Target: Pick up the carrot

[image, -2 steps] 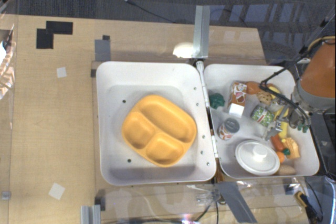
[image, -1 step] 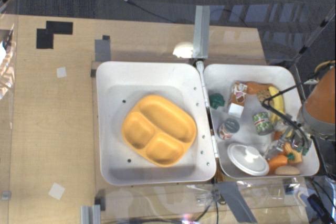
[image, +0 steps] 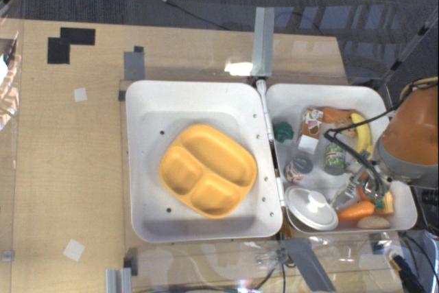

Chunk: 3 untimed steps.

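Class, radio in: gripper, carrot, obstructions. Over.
Gripper low in right bin, just above carrot. Carrot lying by front wall, not lifted. Silver bowl and banana close by.

Bench (image: 68,168): light wood-grain top. Two shallow white bins sit on it side by side, touching along the middle. Left bin (image: 144,168) holds a yellow three-compartment tray (image: 208,169), lying slightly askew. Right bin (image: 291,106) is on the arm's side. Grey metal post (image: 263,41) stands at the far edge, right where the bins meet. Black L-shaped marker (image: 68,43) on the bench top at far left. Two small pale squares: one (image: 81,94) left of the left bin, one (image: 73,250) near the front edge.
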### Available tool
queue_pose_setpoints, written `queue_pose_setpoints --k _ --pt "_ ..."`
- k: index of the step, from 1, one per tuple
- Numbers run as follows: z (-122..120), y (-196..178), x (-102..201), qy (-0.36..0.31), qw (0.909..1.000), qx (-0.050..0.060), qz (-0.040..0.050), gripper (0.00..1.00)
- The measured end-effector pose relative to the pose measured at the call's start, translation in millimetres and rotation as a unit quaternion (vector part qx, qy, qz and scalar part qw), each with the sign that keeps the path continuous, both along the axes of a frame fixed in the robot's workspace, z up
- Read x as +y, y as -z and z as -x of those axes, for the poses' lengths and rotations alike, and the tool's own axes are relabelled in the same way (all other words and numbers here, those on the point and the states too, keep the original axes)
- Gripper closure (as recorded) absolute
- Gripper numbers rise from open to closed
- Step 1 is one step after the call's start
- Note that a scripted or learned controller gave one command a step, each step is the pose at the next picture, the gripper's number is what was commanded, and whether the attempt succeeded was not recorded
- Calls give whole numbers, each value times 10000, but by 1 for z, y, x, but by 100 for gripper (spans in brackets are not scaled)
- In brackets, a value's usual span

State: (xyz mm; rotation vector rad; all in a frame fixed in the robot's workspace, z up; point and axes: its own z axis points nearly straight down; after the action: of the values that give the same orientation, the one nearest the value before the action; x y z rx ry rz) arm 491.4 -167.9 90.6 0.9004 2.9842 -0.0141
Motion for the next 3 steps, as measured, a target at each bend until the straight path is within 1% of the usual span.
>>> queue_pose_setpoints --k 1,2,3 --pt "-6 -5 32 -247 9995 -142 145 0" --pt "-6 -14 41 -300 9995 -88 47 100" --pt "2 -29 21 1225 9924 50 -85 100"
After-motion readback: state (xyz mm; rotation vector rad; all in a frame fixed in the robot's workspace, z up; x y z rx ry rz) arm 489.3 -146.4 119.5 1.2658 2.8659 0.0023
